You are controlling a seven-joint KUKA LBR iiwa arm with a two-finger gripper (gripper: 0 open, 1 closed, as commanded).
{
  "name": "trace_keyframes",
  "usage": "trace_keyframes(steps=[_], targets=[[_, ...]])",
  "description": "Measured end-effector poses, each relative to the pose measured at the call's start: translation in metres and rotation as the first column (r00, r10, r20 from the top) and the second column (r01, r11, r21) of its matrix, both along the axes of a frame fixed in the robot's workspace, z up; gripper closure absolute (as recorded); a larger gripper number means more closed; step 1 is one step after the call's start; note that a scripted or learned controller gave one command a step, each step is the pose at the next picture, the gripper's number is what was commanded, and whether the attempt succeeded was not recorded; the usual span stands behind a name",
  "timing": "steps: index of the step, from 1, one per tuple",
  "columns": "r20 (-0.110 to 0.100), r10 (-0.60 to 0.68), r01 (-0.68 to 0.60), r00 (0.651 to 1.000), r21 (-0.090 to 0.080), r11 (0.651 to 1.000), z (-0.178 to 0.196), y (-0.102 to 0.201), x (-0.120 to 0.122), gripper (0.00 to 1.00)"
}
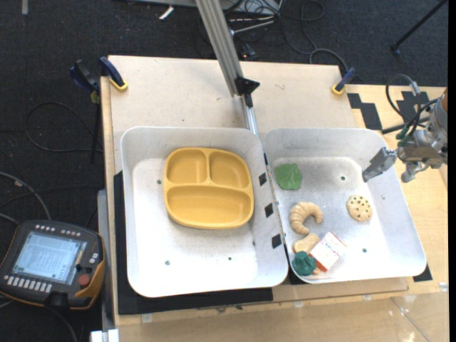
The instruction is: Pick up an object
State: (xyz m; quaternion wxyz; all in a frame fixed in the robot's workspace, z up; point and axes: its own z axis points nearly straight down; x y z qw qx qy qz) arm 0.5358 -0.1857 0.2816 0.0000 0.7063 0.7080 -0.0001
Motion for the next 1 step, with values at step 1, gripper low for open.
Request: trace_keyframes(steps=[1], targets=[[0.0,-0.001,0.001,1.0,0.0,1.0,0.0001,0.0,0.0,0.0]])
